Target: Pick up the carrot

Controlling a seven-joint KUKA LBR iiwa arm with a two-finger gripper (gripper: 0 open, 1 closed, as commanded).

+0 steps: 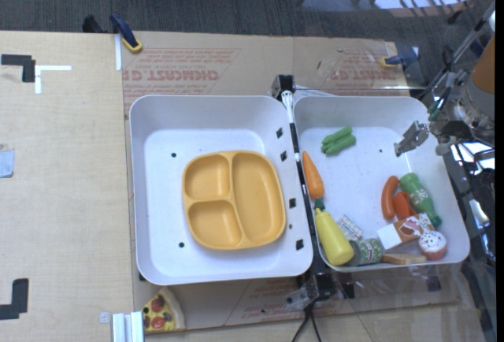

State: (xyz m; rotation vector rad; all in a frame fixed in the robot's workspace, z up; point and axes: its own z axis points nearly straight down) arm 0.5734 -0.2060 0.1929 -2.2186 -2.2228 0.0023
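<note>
1. The carrot (313, 176) lies in the right bin (370, 121), against its left wall, right of frame centre. It runs up and down the frame, with a green stub at its lower end.
2. Just below it is a yellow bottle (331, 239), leaning toward the bin's lower left corner. Whether the two touch is hard to tell.
3. Green beans (338, 140) lie above and right of the carrot, apart from it.
4. Along the bin's lower right sits a crowded heap: a red sausage (389, 198), a green bottle (418, 198) and a red-and-white round piece (431, 243). The small items between them overlap and are hard to make out.
5. The gripper (413, 138) hangs at the right bin's upper right, well apart from the carrot. It shows as a small grey shape; I cannot tell how far open it is, and nothing shows in its grasp.
6. The arm (482, 84) is cut off by the frame's right edge, amid cables.
7. The left bin (150, 191) holds a yellow plate (234, 199) with three compartments.
8. A pizza slice (161, 313) lies on the bench below the left bin, partly tucked under its rim.
</note>
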